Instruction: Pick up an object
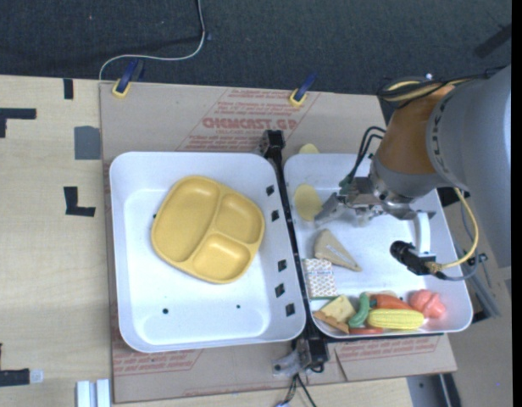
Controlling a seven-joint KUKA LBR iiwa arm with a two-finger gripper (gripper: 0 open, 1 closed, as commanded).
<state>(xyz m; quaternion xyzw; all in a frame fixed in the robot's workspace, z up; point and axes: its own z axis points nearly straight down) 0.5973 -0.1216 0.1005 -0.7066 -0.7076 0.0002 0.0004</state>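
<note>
Pale wood and a cardboard sheet cover the bench [41, 253], on which two shallow white bins stand side by side. A yellow divided plate [208, 228] lies in the left bin [130, 312]. The right bin [452, 236] carries the small things: a pale wedge [335, 250] near its middle, a soft-looking yellow round piece [307, 201] by the divider, a patterned cracker [319, 275], and — along the near wall — a corn cob [397, 318], a green pod [360, 309] and a pink piece [428, 303].

The gripper [339, 207] hangs low over the right bin, between the round piece and the wedge. Its fingers appear spread, with nothing seen between them.

The wedge is judged the nearest candidate. It looks like light, stiff toy plastic, smooth and likely to slide on the bin floor. Its slanted faces could squirt out of a pinch — a hold across the two flat sides, near the thick end, is judged safest.
</note>
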